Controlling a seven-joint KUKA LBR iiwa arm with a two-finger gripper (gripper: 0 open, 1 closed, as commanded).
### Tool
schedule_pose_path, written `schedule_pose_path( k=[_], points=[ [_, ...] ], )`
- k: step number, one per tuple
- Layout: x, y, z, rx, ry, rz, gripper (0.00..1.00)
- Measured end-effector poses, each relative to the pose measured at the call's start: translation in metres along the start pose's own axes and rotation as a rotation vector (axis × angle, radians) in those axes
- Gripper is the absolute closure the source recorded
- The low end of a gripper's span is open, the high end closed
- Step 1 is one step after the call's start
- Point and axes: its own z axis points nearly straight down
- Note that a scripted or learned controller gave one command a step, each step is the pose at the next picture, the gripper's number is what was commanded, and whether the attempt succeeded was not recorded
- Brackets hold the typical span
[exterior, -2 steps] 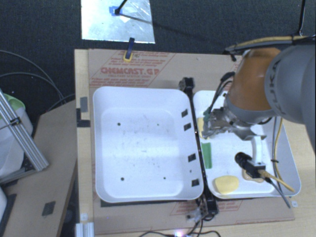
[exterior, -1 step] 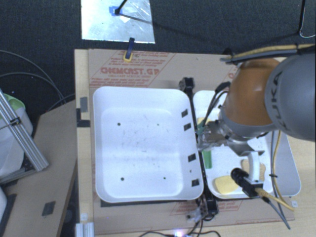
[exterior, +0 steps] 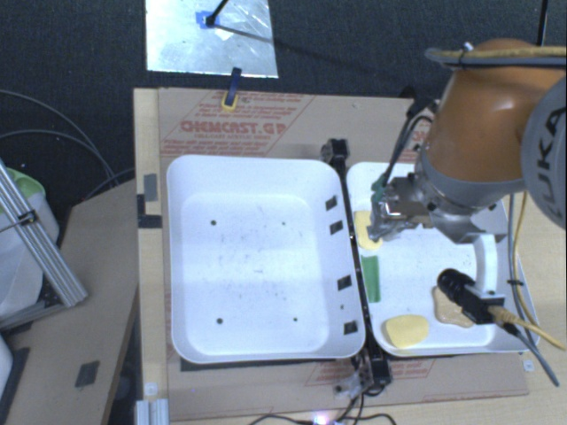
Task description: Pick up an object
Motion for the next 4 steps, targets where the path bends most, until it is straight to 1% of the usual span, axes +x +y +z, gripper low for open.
schedule_pose_path(
  k=[1, 2, 3, 4],
  points=[
    [-0.058, 0.009, 0.025, 0.011, -0.003, 0.011, 1.00],
    [-0.051, 0.036, 0.093, 0.015, -0.003, 0.006, 1.00],
    [-0.033, 0.012, 0.037, 0.006, -0.001, 0.001, 1.00],
    [-0.020, 0.019, 0.137, 0.019, -0.002, 0.005, 1.00]
  ],
)
